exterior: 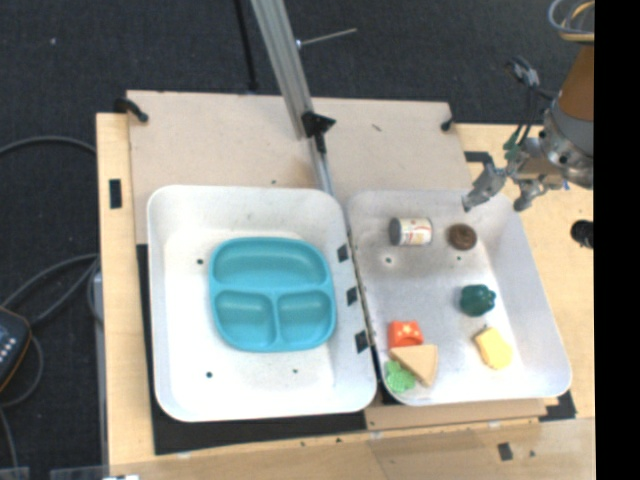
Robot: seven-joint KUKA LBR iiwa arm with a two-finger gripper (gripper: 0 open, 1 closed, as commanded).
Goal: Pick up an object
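Two white bins fill mid-frame; we see a teal tray (pixel 271 294) in the left one (pixel 170 268). At upper right, the gripper (pixel 500 193) hangs spread and unladen above the right bin (pixel 530 298), near a brown disc (pixel 461 236).

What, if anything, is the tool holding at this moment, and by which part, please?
Nothing is held. The tool hangs open above the right bin's far right corner, with nothing between its fingers; the nearest item, a small brown object, lies apart in the bin.
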